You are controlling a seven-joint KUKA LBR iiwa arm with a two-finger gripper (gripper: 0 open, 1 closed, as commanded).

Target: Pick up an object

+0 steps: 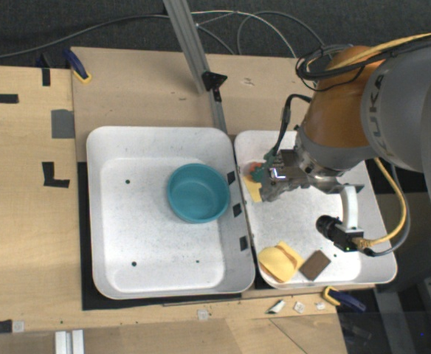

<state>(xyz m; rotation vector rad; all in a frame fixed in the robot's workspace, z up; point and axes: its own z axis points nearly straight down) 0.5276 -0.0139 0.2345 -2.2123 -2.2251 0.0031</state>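
End effector (269, 185) over right bin (370, 271).

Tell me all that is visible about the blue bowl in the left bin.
The blue bowl is round, teal-blue and looks like smooth plastic. It stands upright with its opening facing up, and nothing is visible inside it. It rests on the floor of the left bin, right of the middle, near the wall that borders the right bin. Nothing else touches it.

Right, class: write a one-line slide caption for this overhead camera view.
KUKA arm's end effector low over right bin near yellow objects; teal bowl sits in left bin.
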